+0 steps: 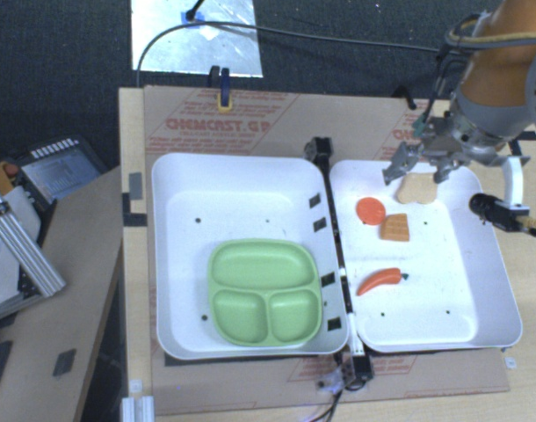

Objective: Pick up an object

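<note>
While the arm (501, 51) reaches in from the right, its gripper (419, 170) hangs over the far end of the right bin (492, 310), fingers spread, holding nothing. Beyond it to the left, the left bin (180, 236) holds a green tray (264, 290). Directly beneath the fingers lies a pale bread slice (417, 192), probably the target, since the jaws straddle it. Just nearer than the gripper sit a red disc (370, 210) and a cracker (394, 228), touching; nearer again, well apart, a red pepper (379, 280).
</note>
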`<state>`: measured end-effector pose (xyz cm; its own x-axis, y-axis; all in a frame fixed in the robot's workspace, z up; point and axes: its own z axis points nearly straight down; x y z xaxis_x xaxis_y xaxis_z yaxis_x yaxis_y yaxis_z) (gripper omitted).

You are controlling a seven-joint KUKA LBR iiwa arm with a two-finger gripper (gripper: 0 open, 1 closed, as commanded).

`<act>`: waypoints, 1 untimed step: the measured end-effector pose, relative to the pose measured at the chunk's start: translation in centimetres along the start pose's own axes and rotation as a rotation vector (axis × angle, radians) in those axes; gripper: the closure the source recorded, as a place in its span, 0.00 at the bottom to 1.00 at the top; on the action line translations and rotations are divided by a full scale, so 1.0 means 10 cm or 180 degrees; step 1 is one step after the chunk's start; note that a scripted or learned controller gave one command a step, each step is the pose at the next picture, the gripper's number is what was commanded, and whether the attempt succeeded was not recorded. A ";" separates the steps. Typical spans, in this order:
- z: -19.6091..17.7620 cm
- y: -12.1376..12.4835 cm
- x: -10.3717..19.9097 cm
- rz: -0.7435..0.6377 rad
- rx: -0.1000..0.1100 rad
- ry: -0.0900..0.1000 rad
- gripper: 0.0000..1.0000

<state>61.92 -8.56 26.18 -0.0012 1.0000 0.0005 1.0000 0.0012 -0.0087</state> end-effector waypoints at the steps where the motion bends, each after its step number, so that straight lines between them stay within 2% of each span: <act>1: -0.06 0.02 0.00 -0.0005 -0.0032 -0.0003 0.00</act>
<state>62.10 -8.56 26.77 -0.0027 1.0000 -0.0004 1.0000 0.0027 0.0014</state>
